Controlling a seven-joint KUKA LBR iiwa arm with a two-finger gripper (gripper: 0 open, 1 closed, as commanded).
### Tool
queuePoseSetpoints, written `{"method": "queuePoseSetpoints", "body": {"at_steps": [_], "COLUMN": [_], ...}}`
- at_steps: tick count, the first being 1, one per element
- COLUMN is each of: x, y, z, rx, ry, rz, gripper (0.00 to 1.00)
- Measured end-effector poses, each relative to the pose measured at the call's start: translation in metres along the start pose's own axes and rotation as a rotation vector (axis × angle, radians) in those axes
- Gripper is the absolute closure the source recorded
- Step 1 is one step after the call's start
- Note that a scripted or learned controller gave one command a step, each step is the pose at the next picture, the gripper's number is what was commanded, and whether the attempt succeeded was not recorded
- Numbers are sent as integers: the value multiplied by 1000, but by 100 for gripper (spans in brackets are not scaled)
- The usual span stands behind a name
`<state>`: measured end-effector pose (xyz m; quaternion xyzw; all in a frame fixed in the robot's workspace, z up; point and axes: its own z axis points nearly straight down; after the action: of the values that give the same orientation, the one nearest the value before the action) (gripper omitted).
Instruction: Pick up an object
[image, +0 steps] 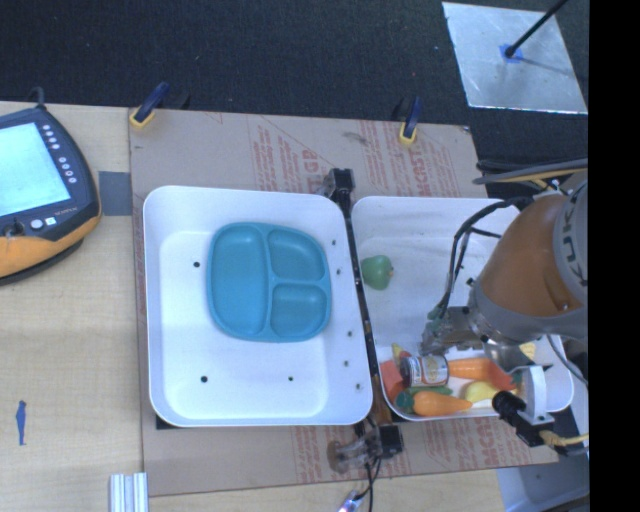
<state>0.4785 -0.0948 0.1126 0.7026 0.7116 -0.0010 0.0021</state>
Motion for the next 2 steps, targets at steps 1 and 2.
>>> {"method": "queuePoseSetpoints", "body": {"at_steps": [1, 2], "x": [0, -45], "y": [0, -3], "z": [0, 21], "rx": [0, 3], "ry": [0, 6], "rz": [-2, 12], "gripper": [0, 0]}}
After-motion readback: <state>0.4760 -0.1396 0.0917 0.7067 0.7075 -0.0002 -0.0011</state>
